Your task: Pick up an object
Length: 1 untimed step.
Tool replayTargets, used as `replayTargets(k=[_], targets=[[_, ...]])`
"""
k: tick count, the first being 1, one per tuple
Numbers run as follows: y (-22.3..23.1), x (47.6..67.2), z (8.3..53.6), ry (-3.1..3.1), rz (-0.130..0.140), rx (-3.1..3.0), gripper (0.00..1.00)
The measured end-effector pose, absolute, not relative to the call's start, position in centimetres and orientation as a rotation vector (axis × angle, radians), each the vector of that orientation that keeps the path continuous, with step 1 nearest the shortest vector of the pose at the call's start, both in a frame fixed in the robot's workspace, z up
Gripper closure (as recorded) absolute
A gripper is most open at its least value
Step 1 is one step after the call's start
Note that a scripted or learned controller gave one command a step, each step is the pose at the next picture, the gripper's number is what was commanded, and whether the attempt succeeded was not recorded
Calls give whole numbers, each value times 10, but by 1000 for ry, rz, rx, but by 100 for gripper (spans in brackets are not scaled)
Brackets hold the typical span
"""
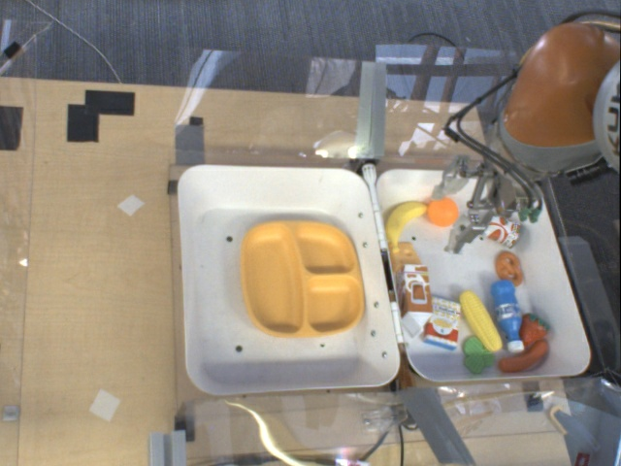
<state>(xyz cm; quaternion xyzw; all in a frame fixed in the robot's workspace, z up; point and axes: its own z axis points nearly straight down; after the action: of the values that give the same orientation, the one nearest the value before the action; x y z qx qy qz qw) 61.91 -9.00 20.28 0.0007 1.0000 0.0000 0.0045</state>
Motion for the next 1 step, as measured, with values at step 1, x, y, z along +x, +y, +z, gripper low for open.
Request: replayTargets(k=[1], targets=[[-137, 643, 95, 3135, 2, 209, 0]])
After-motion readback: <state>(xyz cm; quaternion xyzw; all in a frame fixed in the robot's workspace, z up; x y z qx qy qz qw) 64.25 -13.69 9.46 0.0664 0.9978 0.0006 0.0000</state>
